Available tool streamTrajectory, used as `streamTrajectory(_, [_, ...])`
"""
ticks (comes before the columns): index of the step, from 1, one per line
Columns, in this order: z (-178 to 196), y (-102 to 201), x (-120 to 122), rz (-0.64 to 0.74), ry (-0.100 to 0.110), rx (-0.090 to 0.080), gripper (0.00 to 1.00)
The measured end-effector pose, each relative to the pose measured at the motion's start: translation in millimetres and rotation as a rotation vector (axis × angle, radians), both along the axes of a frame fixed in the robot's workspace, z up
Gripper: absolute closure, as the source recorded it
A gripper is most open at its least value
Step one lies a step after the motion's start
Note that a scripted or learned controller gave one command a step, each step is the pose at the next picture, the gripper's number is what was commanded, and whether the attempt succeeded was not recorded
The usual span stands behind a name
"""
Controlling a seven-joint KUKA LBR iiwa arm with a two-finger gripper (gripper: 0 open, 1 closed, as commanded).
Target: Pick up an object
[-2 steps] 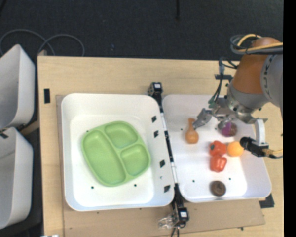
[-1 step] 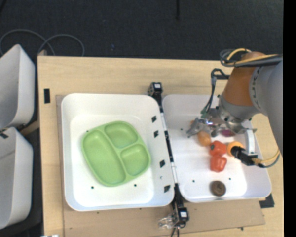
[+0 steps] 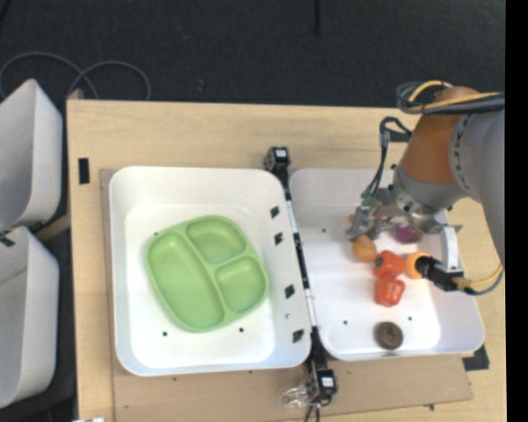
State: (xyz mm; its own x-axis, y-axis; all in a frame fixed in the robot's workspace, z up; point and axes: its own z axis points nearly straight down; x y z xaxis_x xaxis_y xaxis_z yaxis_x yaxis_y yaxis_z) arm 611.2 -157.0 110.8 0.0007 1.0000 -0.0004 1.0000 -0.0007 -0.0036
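The arm comes in from the right edge of the tabletop (image 3: 88, 130) and the hand (image 3: 366, 228) is down low in the right bin (image 3: 334, 332), right over the cluster of small things. Whether anything is pinched, I cannot tell. An orange ball (image 3: 363, 250) sits just beneath it, a purple piece (image 3: 407, 233) beside, a red pepper-like toy (image 3: 388, 290) nearer the front edge, and a brown disc (image 3: 388, 334) towards the front. Likely target: the orange ball, judging by the hover. Over in the left bin (image 3: 123, 341), a green divided plate (image 3: 206, 272) lies flat.
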Motion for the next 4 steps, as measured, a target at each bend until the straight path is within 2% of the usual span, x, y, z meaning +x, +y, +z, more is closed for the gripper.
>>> streamTrajectory(2, [83,-5,11,0.004,-0.006,-0.001,1.00])
streamTrajectory(3, [141,-9,4,0.004,-0.007,-0.002,1.00])
streamTrajectory(4, [176,-11,6,0.006,-0.005,-0.001,1.00])
